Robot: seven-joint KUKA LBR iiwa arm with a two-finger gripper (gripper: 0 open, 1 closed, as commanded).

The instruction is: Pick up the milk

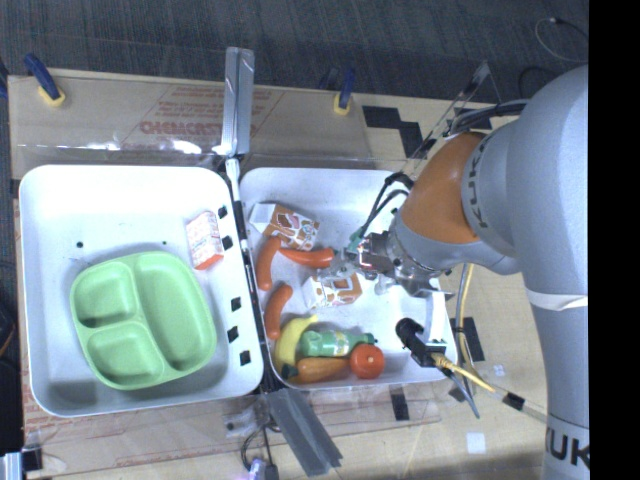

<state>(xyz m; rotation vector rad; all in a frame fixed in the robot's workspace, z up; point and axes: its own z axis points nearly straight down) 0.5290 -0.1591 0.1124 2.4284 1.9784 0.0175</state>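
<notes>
Milk [337,288], a small carton, lies mid-right bin [330,180], its long axis seemingly running left-right. It sits between a sausage [306,257] on its far side and a banana [290,336] on its near side. The gripper [366,258] hangs just right and slightly far of it, very close. Whether the claw is open or closed cannot be told.
</notes>
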